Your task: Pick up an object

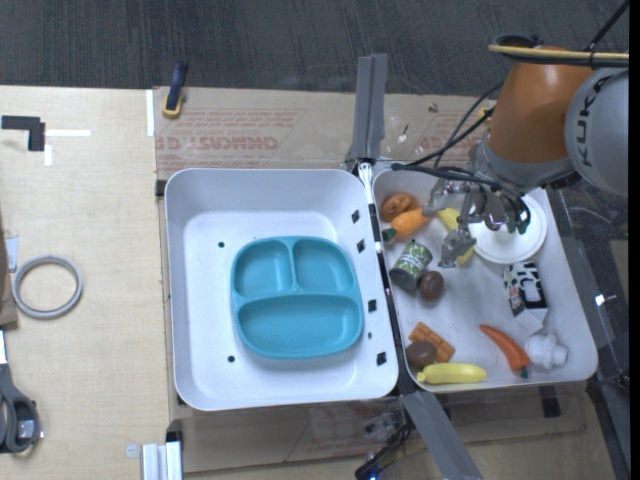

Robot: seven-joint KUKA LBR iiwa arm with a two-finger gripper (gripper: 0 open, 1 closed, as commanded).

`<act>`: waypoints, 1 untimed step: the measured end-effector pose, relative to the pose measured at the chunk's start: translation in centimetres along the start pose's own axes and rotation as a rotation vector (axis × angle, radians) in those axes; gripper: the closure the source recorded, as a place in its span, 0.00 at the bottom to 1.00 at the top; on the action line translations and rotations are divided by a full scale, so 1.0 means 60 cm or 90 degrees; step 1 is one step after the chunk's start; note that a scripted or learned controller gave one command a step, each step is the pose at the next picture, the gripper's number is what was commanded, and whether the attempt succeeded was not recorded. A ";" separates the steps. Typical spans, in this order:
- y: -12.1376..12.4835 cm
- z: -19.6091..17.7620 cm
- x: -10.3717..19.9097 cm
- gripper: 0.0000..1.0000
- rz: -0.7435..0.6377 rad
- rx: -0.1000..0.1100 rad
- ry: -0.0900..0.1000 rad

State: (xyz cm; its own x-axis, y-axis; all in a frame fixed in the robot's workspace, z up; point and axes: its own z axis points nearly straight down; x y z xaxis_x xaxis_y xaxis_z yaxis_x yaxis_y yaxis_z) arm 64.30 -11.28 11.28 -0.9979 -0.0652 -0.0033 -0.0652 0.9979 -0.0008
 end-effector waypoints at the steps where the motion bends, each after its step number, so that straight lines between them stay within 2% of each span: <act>1: -0.086 0.031 -0.024 0.00 -0.030 0.000 -0.003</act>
